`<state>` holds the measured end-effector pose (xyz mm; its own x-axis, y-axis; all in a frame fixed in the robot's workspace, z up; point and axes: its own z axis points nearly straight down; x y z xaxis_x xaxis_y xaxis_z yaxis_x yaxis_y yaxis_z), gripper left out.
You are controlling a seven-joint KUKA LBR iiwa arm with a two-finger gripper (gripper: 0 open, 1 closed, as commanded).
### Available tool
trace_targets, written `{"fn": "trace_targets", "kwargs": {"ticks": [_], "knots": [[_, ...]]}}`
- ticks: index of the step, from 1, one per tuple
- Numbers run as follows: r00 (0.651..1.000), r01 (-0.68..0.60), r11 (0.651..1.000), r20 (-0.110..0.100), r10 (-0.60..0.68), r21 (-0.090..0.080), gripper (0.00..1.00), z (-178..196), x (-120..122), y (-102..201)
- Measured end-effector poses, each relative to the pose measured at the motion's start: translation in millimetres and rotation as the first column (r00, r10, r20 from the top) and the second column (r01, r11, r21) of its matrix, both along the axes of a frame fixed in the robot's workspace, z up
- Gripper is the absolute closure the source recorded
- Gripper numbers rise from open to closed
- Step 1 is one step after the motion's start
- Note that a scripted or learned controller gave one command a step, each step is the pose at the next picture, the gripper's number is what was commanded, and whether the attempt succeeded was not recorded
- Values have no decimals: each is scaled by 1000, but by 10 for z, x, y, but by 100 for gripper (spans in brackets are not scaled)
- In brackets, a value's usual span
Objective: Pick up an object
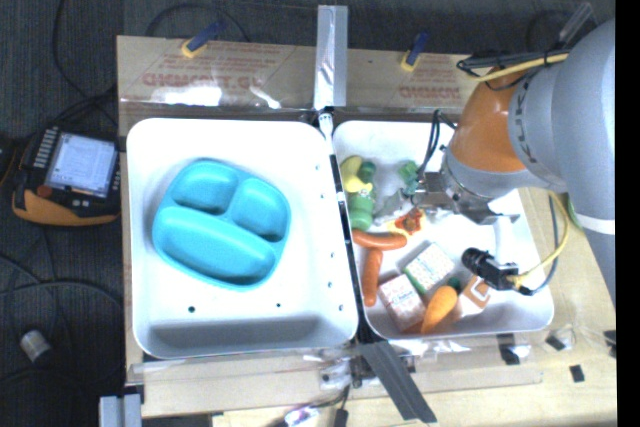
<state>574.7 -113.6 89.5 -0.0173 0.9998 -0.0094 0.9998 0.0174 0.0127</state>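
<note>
Objects for picking sit heaped in the right bin, w/ the gripper low over the heap's upper middle, beside a small red-orange piece. Can't tell its state from here, wrist blocks it. Just below lie a sausage, a carrot, two small boxes and another carrot; yellow and green bits near the divider. Prob. light, hard plastic toys, smooth, so they could slip; I'd pinch the sausage across its narrow middle. Left bin has a blue tray.
</note>
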Motion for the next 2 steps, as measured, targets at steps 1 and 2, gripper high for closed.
{"fn": "trace_targets", "kwargs": {"ticks": [1,2], "knots": [[1000,5,1000,-4,-5,4,100,65,3,13],[998,65,998,-19,-64,7,100,1039,-124,407]]}}
